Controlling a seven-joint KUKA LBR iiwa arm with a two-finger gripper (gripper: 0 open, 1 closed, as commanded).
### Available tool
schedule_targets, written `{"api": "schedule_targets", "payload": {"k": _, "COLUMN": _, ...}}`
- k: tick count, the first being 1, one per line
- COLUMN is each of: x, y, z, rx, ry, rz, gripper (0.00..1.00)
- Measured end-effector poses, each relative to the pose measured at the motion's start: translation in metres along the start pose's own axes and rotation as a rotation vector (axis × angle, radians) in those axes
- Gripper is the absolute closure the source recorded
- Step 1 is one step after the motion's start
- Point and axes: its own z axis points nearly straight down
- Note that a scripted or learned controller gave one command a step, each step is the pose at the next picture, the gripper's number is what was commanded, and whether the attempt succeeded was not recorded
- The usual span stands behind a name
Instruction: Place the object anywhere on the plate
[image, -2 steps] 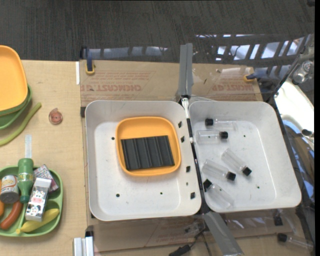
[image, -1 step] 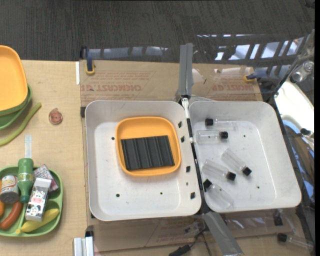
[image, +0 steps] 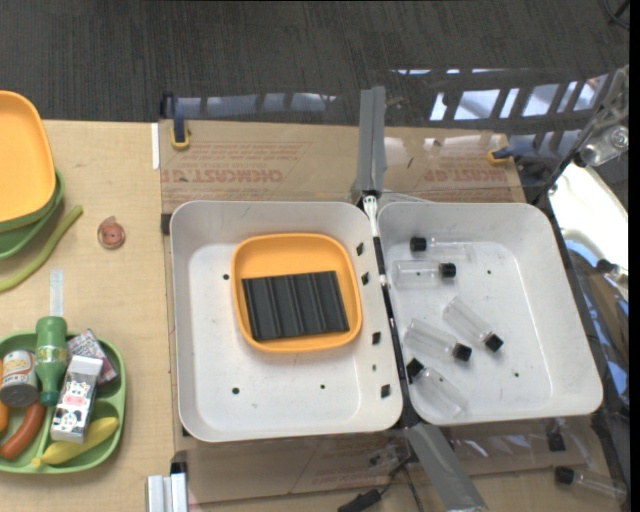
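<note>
An orange plate (image: 296, 246) with rounded corners sits in the left white bin (image: 200, 400), a little toward its back. A black ribbed rectangular mat (image: 296, 305) lies flat on the plate and covers most of its floor. In the right white bin (image: 560, 390) lie several clear vials with black caps: one at the back (image: 432, 244), one just below it (image: 422, 270), a pair near the middle (image: 468, 324) and one by the front wall (image: 436, 386).
Left of the bins, an orange plate stacked on a green one (image: 20, 170) overhangs the edge of the view. A green tray of toy food (image: 60, 400) sits at the front left, and a small pink disc (image: 111, 233) lies on the bench. Grey metal framing (image: 500, 100) stands behind the right bin.
</note>
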Motion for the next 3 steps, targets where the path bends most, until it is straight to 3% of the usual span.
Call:
{"api": "schedule_targets", "payload": {"k": 1, "x": 0.0021, "y": -0.0028, "z": -0.0007, "rx": 0.001, "ry": 0.0, "rz": -0.201, "gripper": 1.0}}
{"api": "schedule_targets", "payload": {"k": 3, "x": 0.0021, "y": -0.0028, "z": 0.0003, "rx": -0.001, "ry": -0.002, "rz": -0.871, "gripper": 1.0}}
